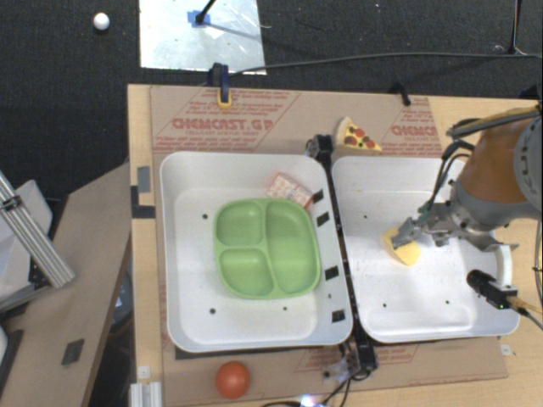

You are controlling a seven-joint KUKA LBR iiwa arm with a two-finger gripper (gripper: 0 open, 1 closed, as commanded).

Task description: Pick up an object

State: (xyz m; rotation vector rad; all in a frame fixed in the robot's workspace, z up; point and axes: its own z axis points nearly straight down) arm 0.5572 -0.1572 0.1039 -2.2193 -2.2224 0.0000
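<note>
1 orange ball (232, 379) on the bench at 6 o'clock, below the bins. 1 green divided plate (266, 247) in the left bin (182, 227), pink packet (290, 188) at its 12 o'clock. 1 yellow wedge (402, 248) in the right bin (424, 308); gripper (414, 230) over it, finger state cannot be told. 1 pizza slice toy (358, 136) beyond.

I see my gripper (411, 232) low in the right bin (424, 316), touching a yellow piece (404, 250) near its left wall. The left bin (182, 253) holds a green divided plate (265, 248) and a pink packet (290, 188) by its far edge.
</note>
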